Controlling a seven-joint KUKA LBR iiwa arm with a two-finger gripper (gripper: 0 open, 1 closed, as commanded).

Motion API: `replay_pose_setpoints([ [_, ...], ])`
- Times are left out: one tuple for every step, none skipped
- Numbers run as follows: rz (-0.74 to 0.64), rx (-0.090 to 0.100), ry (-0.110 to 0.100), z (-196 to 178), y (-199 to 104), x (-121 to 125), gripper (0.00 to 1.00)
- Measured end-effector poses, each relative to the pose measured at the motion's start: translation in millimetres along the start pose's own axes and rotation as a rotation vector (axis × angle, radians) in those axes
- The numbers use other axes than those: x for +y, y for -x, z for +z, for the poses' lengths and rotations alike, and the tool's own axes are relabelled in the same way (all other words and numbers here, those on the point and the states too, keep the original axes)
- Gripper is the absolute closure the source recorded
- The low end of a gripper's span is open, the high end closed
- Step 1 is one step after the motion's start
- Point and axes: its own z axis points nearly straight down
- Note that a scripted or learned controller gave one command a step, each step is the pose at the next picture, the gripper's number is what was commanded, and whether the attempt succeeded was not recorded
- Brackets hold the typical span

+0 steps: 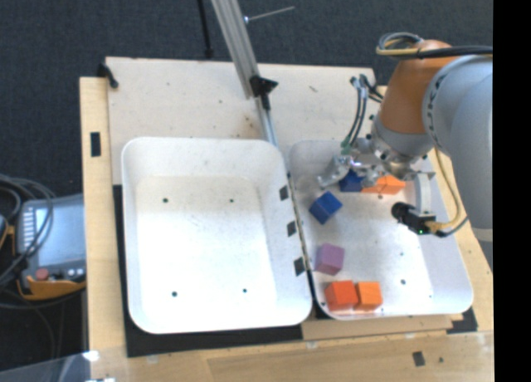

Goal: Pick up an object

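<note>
The gripper (362,174) sits low in the upper part of the right bin (448,289), in the right half of the frame, under the orange band (406,98) of the grey arm (465,123). Its metal parts crowd together there, and whether the jaws stand apart or together cannot be told from this slanted view.

Right at the gripper are two small pieces. A dark blue block (351,181) lies just under the metal tip and seems to touch it; whether it sits between the jaws or only beside them is not clear. Just to the right of it, an orange block (388,185) lies flat with its long axis running left to right in the frame, partly tucked under the wrist.

Further out, down and to the left of the gripper, a brighter blue cube (325,207) stands turned on a corner, near but apart from the tip. Below that, toward the middle of the bin, is a purple cube (330,258). At the bin's lower edge an orange-red cube (340,294) and a lighter orange cube (369,294) sit side by side, touching.

My judgement: the dark blue block is the likeliest target, being directly beneath the gripper, so the coming move turns on a closure and a straight lift, not a sideways reach. The left bin (149,164) takes up the frame's middle left.
</note>
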Motion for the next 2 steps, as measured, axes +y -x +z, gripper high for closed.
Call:
replay_pose_setpoints([
  [0.001, -0.002, 0.016, 6.5, 1.8, 6.4, 0.00],
  [0.003, -0.002, 0.023, -6.1, 2.8, 8.6, 1.00],
])
